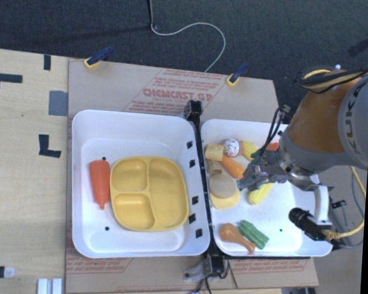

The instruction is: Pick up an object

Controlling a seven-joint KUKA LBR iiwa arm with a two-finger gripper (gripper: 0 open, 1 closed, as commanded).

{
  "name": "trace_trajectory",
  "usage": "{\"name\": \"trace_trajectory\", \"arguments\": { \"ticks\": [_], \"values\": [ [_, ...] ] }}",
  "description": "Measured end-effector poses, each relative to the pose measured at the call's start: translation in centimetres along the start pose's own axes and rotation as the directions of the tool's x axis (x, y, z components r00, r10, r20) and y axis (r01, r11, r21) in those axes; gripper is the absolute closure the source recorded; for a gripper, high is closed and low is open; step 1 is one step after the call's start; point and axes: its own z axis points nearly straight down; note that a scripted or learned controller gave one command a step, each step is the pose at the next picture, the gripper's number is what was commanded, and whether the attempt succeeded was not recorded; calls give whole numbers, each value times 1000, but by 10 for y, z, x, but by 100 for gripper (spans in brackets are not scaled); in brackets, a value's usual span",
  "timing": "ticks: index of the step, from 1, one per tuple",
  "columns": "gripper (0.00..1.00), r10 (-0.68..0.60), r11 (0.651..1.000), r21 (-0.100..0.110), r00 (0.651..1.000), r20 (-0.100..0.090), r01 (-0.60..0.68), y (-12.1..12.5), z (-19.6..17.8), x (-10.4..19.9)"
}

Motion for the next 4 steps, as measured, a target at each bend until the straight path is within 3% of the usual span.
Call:
{"name": "trace_trajectory", "arguments": {
  "ticks": [2, 3, 4],
  "values": [
    [100, -2, 1000, 1, 1000, 0, 2, 60, 15, 89],
    [100, 1, 1000, 0, 1000, 0, -1, 66, -4, 122],
    [100, 4, 1000, 3, 1000, 3, -4, 70, 14, 126]
  ]
}}
